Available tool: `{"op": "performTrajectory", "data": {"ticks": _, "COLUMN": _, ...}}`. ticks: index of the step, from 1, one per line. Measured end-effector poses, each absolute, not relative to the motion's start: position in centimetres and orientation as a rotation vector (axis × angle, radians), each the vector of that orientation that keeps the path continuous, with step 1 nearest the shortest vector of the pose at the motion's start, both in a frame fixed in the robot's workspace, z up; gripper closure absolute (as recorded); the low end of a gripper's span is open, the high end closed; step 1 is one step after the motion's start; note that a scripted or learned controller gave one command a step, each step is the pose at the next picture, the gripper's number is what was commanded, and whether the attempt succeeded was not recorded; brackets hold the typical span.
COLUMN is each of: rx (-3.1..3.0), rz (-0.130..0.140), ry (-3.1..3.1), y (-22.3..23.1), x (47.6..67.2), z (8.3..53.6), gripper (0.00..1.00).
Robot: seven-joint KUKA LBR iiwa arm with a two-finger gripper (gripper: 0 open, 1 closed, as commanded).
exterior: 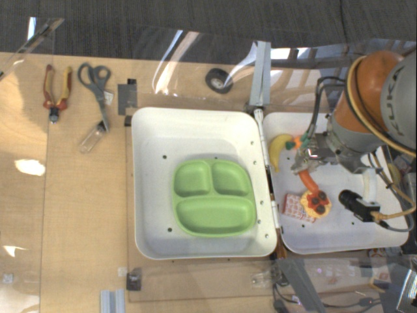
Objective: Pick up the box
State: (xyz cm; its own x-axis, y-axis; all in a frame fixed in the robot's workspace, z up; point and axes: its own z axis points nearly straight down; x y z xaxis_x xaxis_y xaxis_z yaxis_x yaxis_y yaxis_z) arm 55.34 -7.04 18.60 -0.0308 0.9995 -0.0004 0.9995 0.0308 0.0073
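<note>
The box (295, 207) is small, with a red-and-white pattern, and lies flat near the front left of the right bin (339, 240). My gripper (307, 156) hangs over the bin's back left part, beyond the box and apart from it. An orange carrot-like toy (311, 182) lies between the gripper and the box, its upper end just under the gripper. Nothing shows as held.
A yellow banana (279, 149) lies at the right bin's back left, beside the gripper. An orange-yellow toy with dark spots (320, 205) touches the box's right side. The left bin (150, 175) holds a green divided plate (214, 196). Scissors (96, 87) and pliers (55, 90) lie on the bench at left.
</note>
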Motion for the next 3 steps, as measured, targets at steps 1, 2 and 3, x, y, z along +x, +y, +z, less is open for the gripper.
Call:
{"op": "performTrajectory", "data": {"ticks": 1, "rx": 1.774, "rz": 0.004, "ry": 2.589, "y": -8.6, "x": 48.8, "z": 12.5, "gripper": 1.00}}
{"op": "performTrajectory", "data": {"ticks": 2, "rx": 1.988, "rz": 0.008, "ry": 2.425, "y": -1.9, "x": 54.9, "z": 25.0, "gripper": 1.00}}
{"op": "performTrajectory", "data": {"ticks": 3, "rx": 2.167, "rz": 0.007, "ry": 2.269, "y": 5.8, "x": 55.4, "z": 33.2, "gripper": 1.00}}
